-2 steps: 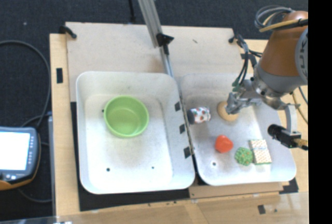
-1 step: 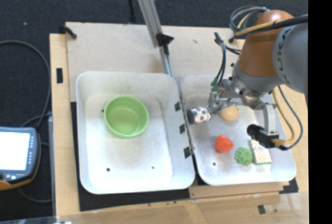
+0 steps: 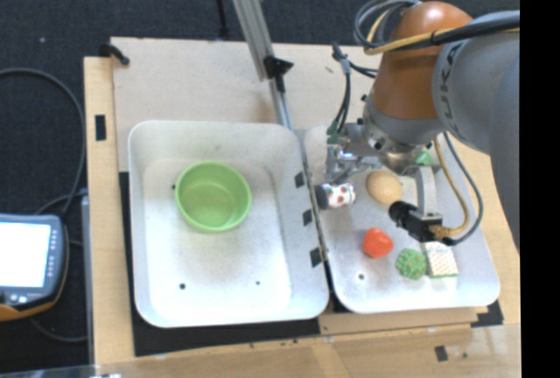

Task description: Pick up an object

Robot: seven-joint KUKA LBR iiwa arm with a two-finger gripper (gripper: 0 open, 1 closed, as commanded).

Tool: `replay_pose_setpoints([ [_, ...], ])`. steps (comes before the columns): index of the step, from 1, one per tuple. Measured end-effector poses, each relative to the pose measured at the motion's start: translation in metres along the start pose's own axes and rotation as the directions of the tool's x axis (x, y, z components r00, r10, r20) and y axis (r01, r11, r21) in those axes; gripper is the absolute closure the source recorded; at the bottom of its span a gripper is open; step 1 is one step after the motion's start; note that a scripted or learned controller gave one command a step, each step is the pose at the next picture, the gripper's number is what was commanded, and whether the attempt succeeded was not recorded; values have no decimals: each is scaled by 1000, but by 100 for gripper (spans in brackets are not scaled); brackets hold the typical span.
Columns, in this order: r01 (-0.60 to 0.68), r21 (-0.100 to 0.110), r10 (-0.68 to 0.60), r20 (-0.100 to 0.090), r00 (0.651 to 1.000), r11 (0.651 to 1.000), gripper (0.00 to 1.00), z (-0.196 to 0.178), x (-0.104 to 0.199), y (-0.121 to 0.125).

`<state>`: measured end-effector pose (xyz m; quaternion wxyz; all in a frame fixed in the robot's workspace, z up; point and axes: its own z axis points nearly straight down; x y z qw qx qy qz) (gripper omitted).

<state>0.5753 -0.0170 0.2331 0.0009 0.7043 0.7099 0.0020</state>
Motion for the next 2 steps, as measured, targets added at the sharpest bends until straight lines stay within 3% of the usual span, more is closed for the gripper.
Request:
replay_pose_setpoints([
  [2,0,3,0,0,1000,1000,100,-15,105,15],
])
